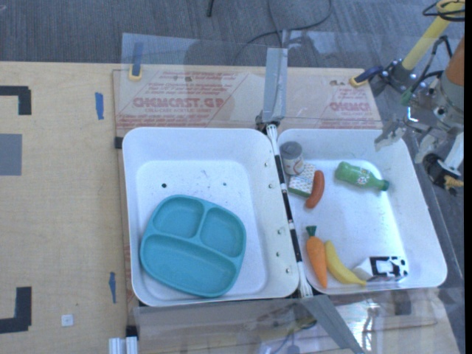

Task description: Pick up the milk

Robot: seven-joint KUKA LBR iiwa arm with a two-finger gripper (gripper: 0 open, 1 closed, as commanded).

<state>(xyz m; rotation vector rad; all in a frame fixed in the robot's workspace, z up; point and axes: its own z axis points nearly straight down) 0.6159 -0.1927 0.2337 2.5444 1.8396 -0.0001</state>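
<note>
Two white bins sit on my surface; the boxy black-and-white milk (388, 267) lies in the right bin's (413, 198) near corner. My pincer (413, 127) hovers at its far edge, grip unreadable.

Arm (442, 116) at right edge (mostly cropped), pincer (393, 133) hanging low.

Two white bins (133, 150); one teal divided plate (193, 245), can (291, 154), sausage (316, 189), green bottle (360, 175), carrot (317, 259), banana (341, 265), milk carton (389, 267), small box (301, 185).
</note>
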